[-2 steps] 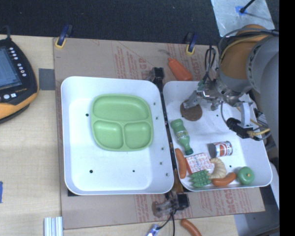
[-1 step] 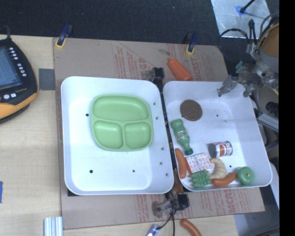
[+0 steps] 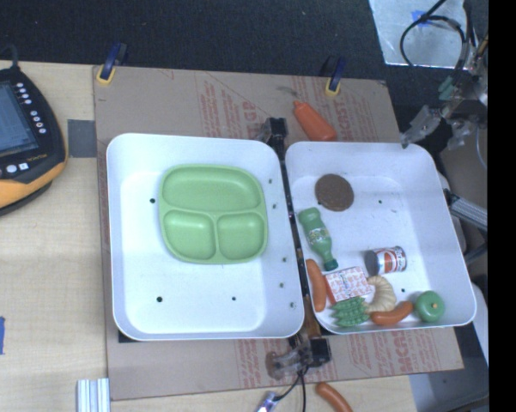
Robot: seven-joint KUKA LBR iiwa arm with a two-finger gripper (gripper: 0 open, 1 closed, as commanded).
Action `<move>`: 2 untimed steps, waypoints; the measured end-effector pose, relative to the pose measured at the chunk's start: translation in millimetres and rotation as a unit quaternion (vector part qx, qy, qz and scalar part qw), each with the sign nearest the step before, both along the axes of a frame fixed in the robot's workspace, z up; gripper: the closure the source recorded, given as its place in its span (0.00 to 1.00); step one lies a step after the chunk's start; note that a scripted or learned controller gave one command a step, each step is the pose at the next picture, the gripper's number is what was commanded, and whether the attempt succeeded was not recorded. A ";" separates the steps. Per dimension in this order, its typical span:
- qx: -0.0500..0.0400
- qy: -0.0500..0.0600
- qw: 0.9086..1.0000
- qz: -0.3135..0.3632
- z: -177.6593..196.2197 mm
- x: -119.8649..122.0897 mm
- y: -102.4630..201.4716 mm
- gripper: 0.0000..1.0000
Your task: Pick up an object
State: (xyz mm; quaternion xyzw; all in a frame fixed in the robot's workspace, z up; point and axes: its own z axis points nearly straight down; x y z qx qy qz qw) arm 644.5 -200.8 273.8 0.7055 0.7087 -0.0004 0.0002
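Note:
The right bin point(image 3: 412, 170) holds several small items: a brown round patty point(image 3: 334, 192), a green bottle point(image 3: 318, 239), a small can point(image 3: 386, 260), an orange carrot point(image 3: 316, 283), a white and red packet point(image 3: 348, 280), a leafy green piece point(image 3: 350, 312), a croissant point(image 3: 382, 292), an orange sausage point(image 3: 389, 316) and a green apple point(image 3: 429, 305). What looks like my gripper point(image 3: 422, 125) shows as grey metal parts at the upper right, just beyond the right bin's far right corner. It is above and apart from every item.
The left bin point(image 3: 137, 256) holds a green divided plate point(image 3: 213, 213). One orange carrot point(image 3: 313, 121) lies on the cardboard behind the bins and another orange piece point(image 3: 335, 395) in front. A teach pendant point(image 3: 13, 140) sits at far left. Clamps point(image 3: 112, 61) hold the cardboard's back edge.

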 end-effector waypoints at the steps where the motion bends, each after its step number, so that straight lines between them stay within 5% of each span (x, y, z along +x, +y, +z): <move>1: 0.001 0.003 1.000 0.001 -92.4 -53.8 60.8 0.00; 2: 0.000 -0.002 1.000 0.001 -179.5 1.5 47.3 0.00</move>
